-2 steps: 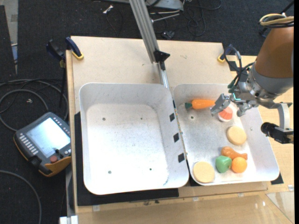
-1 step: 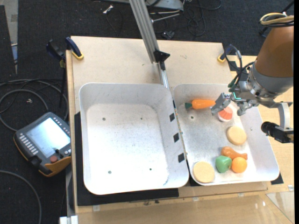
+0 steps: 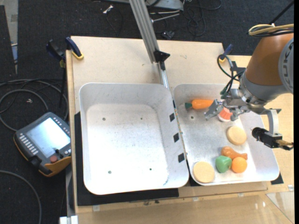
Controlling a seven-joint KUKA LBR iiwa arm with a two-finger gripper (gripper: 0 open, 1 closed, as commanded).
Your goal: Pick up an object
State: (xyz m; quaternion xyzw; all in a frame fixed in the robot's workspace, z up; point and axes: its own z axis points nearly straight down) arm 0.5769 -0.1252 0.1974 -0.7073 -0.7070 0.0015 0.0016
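The two-finger metal gripper (image 3: 221, 112) is hovering with fingers spread beside a smooth orange plastic carrot (image 3: 201, 104), crowding a red-and-white round toy (image 3: 226, 115) underneath it.

Your arm reaches in over the right bin

You see the grey arm (image 3: 273, 71) with its orange band come in from the right edge and bend down toward the far part of the right bin (image 3: 271, 164). The wrist points left, and the gripper (image 3: 219, 112) hangs low near the bin's far edge. Its metal fingers are too small and blurred to read.
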